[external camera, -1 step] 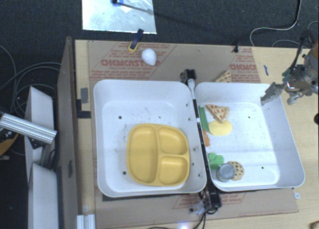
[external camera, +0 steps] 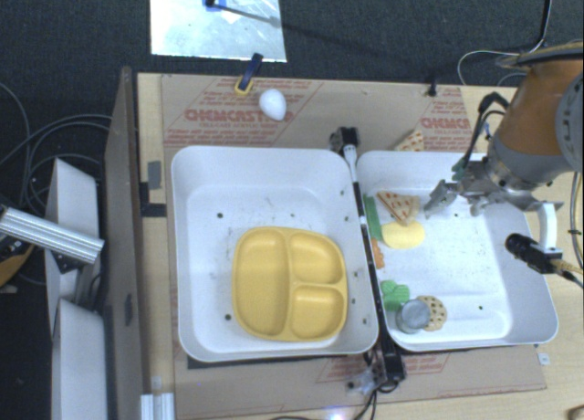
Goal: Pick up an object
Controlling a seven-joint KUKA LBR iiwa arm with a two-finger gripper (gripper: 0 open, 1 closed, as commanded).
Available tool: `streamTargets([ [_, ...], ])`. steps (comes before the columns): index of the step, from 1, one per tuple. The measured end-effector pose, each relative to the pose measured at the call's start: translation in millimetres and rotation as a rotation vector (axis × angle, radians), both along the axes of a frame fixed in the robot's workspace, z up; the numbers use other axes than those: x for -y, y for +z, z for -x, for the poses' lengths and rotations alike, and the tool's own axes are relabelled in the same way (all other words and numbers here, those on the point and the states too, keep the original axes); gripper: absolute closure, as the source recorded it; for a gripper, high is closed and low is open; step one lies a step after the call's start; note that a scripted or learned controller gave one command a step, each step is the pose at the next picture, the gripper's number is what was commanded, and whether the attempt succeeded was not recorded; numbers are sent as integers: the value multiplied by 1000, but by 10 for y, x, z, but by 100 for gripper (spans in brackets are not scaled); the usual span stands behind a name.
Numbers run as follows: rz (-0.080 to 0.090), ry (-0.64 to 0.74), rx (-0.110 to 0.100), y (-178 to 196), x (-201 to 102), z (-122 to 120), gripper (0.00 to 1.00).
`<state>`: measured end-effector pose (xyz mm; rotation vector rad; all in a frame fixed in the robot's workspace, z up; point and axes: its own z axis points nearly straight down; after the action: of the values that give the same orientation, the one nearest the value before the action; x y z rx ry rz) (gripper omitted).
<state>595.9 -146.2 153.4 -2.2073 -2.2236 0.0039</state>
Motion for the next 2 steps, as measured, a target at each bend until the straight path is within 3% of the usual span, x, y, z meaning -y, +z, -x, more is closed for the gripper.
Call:
streamTargets([
  [1,3,-1,9,-715,-447,-53,0],
  [2,5,-4,16,-562,-421,-74,100],
])
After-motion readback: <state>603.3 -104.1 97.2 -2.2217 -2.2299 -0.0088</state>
